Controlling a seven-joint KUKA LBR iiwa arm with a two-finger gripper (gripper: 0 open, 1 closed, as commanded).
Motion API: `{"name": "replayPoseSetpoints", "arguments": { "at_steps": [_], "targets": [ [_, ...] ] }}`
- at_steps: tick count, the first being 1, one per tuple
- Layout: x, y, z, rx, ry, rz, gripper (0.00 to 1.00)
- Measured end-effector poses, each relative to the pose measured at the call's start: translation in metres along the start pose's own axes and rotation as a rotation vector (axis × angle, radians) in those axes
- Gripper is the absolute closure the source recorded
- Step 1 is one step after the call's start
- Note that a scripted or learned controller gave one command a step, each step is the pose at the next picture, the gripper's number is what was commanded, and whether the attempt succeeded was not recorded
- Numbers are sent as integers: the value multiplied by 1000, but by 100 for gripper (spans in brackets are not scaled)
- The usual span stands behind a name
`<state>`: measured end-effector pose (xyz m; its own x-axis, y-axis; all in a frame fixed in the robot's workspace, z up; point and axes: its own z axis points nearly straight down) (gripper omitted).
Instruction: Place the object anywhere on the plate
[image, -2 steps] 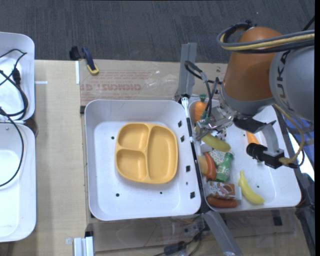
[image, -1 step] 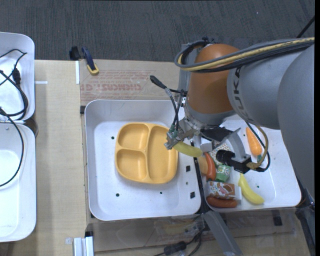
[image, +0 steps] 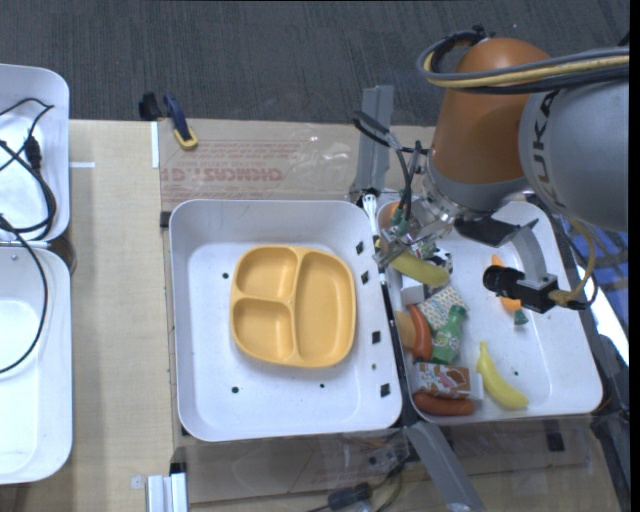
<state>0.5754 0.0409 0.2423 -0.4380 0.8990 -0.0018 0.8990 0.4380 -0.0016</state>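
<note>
A yellow plate (image: 295, 303) with three compartments lies in the middle of the left bin (image: 200, 390). My gripper (image: 400, 243) hangs over the left edge of the right bin (image: 565, 390), close to the wall between the two bins. A yellow banana-shaped piece (image: 420, 268) sits right under the gripper tip, touching or nearly touching it. Whether the gripper holds this piece cannot be seen. The plate has nothing on it.
The right bin holds several toy foods: a second banana (image: 500, 378), a red sausage (image: 445, 404), a printed packet (image: 441, 379), a green bottle (image: 448, 335), an orange-red piece (image: 416, 332), a small orange bit (image: 513, 302). Cables lie on white trays (image: 30, 330) at far left.
</note>
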Motion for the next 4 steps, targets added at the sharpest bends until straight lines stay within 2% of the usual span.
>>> {"name": "replayPoseSetpoints", "arguments": {
  "at_steps": [1, 2, 3, 4],
  "targets": [
    [0, 0, 0, 0, 0, 0, 0],
    [58, 4, 103, 0, 2, 191, 0],
    [73, 21, 28, 1, 0, 251, 0],
    [72, 20, 21, 5, -2, 249, 100]
  ]
}}
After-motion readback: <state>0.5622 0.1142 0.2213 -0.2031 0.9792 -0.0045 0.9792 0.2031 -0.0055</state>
